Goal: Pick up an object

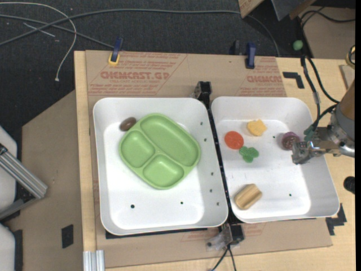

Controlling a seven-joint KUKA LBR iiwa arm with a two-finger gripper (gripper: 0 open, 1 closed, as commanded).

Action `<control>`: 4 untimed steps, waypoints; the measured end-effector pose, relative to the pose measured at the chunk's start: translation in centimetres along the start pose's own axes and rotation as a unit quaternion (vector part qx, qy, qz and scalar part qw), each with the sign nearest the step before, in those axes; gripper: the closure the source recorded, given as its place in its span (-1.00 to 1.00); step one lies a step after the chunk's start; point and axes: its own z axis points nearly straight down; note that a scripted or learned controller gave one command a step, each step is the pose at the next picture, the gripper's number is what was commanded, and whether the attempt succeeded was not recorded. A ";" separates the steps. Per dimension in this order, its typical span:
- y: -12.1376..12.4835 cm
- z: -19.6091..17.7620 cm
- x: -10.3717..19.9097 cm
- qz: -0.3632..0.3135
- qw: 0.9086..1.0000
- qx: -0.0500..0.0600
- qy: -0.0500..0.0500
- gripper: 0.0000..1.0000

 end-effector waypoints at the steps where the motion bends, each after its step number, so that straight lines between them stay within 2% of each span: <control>1: 0.3 -0.5 0.0 -0.002 1.000 -0.006 -0.001 -1.00; 4: 0.3 13.3 0.0 -0.001 1.000 -0.003 0.000 -1.00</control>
